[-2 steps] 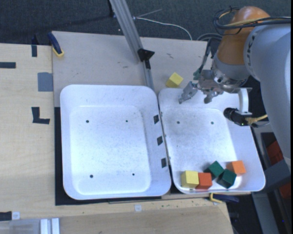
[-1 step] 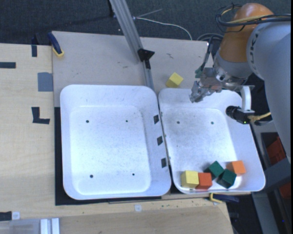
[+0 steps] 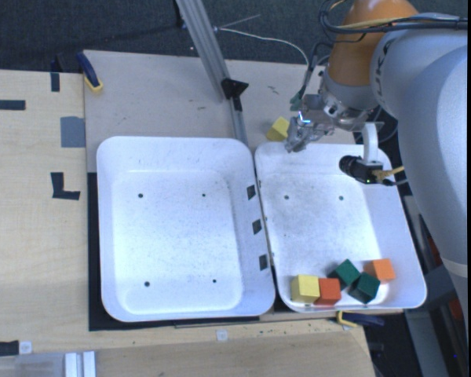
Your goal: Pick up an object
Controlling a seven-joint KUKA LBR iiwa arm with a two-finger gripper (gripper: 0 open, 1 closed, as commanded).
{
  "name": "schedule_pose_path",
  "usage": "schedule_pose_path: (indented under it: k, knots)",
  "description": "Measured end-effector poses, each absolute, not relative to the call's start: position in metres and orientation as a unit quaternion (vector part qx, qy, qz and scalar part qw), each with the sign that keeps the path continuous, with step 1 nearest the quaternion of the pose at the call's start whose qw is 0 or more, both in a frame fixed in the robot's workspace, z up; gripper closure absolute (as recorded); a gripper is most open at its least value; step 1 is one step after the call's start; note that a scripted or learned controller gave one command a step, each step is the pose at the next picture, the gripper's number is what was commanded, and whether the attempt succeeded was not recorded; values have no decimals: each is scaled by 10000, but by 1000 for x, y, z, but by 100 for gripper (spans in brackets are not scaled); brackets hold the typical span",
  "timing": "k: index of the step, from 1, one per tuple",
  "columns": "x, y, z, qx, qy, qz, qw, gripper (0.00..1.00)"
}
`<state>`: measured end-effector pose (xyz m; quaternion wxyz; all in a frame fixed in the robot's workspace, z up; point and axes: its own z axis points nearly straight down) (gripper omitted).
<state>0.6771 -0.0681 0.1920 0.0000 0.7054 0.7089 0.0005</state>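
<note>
Now | right bin (image 3: 392, 210): blocks (image 3: 341, 281) at near edge | tool (image 3: 298, 141): grip state unclear

You are looking down from one fixed camera above the bench (image 3: 165, 93), tilted at a slant and set far enough back to take in both white bins: the left bin (image 3: 110, 210) fills the frame's centre-left, the right bin (image 3: 392, 218) the lower right, the arm (image 3: 424, 77) entering upper right.

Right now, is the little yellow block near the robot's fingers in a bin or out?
Out. The small yellow block sits on the bench just behind the right bin, outside its far rim.
</note>
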Motion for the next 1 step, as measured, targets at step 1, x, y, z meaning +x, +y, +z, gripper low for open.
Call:
schedule_pose_path:
  k: [1]
  knots:
    - [624,-98,199,7081,7061,-19,-5,100]
